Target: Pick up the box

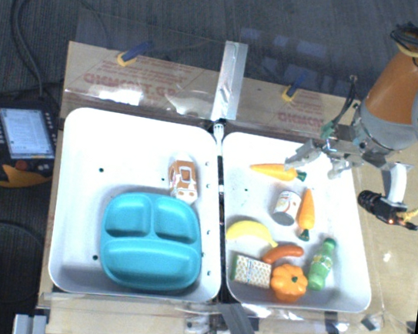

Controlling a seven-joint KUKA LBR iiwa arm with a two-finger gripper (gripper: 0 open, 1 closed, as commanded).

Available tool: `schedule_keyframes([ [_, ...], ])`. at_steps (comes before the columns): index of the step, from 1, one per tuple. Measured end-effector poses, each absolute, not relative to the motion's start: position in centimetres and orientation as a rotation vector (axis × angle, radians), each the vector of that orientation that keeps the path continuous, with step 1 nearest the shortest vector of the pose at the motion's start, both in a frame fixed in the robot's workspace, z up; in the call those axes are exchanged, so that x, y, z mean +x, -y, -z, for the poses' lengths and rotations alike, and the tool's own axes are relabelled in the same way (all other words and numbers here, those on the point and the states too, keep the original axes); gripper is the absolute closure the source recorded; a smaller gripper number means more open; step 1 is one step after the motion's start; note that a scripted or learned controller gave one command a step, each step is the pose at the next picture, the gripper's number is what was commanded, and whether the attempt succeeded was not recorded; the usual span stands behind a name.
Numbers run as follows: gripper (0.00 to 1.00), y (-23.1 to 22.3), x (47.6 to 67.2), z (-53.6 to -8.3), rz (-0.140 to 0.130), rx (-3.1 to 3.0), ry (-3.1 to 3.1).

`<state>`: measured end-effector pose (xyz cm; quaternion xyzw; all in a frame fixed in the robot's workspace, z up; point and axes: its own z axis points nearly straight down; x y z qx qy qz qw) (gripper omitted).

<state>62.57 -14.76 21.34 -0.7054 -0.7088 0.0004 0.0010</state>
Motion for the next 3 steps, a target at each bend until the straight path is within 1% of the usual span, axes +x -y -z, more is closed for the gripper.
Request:
schedule_keyframes([
  [1,0.0,17.8,61.9,-26.1,-0.007,-2.577,1.799],
  [2,0.0,18.5,55.7,-40.4,-0.005,-2.587,1.787],
  [3,0.0,21.1,55.1,-43.3,-0.005,-2.62,1.736],
])
